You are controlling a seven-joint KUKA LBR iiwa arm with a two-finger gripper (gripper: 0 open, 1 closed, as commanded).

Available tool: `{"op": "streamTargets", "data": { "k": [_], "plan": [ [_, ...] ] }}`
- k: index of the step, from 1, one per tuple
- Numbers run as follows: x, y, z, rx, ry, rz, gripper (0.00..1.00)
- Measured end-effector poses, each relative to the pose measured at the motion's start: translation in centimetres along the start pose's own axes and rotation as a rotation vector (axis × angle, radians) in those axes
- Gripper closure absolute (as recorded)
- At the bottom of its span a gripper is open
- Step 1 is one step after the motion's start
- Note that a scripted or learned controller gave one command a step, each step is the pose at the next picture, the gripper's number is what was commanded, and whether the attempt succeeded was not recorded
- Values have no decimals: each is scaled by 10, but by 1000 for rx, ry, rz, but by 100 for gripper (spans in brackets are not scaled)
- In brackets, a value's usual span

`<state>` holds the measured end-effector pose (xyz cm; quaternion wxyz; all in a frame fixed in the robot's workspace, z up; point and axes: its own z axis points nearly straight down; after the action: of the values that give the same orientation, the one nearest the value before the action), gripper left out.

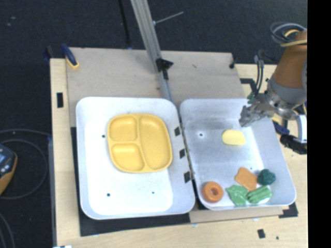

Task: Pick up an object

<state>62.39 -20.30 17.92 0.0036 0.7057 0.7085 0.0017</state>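
One yellow oval object (234,137) lies lengthwise left-right, below the gripper (247,117).

We see the scene lit evenly and fairly brightly from above. The two white bins (93,200) come out pale and a little washed, and the right bin's floor (212,125) carries a dull grey sheen. Shadows are short and soft; the yellow tray (139,142) casts almost none. The floor around the counter (59,154) falls off to near black. The whole picture is slightly soft and grainy, and the gripper (248,115) looks blurred.
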Motion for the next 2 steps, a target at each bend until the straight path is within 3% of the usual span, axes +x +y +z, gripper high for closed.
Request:
{"op": "streamTargets", "data": {
  "k": [1, 2],
  "plan": [
    [-2, 2, -52, 0, 0, 0, 100],
    [46, -1, -45, 6, 3, -2, 100]
  ]
}}
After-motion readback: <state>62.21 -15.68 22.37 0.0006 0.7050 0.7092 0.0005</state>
